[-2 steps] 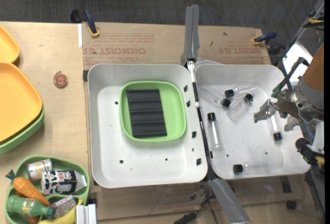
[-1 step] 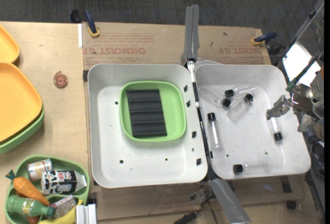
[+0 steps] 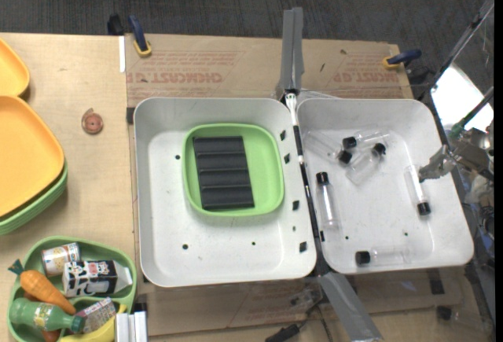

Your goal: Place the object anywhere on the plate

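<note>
A green square plate (image 3: 271,175) lies in the left white bin (image 3: 157,238), and a black ridged block (image 3: 224,172) rests on its middle. The right white bin (image 3: 452,246) holds several clear vials with black caps: one (image 3: 324,199) near the left wall, one (image 3: 416,189) toward the right, one (image 3: 377,256) by the front wall, and a loose cluster (image 3: 360,153) at the back. My gripper (image 3: 437,169) reaches in at the right bin's right rim, close to the right-hand vial. It is small and partly cut off.
Orange plates (image 3: 23,152) are stacked at the far left, and a green bowl of toy food (image 3: 67,289) sits at the bottom left. A small red disc (image 3: 93,122) lies on the bench. Clamps (image 3: 140,42) (image 3: 401,59) hold the cardboard behind the bins.
</note>
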Robot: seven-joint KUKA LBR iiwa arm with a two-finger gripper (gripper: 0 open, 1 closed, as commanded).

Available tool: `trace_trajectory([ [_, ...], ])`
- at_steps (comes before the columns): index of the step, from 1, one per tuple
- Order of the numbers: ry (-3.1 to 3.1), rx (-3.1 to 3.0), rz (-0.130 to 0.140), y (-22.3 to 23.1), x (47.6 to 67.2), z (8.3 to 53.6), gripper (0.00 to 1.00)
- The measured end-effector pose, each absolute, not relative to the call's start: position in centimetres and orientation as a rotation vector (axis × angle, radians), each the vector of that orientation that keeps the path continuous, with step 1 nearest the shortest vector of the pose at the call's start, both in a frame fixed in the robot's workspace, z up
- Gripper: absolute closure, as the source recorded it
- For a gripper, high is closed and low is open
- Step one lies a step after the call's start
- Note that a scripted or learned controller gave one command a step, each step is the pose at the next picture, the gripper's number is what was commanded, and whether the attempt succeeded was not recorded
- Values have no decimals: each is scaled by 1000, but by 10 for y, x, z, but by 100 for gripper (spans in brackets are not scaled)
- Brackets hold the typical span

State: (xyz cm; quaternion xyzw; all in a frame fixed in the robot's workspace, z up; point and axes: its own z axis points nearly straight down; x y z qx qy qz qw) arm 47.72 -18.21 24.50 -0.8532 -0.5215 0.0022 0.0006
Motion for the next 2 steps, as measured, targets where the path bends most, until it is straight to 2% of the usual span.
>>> trace_trajectory([
  [1,-1125,-2932,9,-199,477,280,0],
  [2,-983,-2983,8,-219,477,285,0],
])
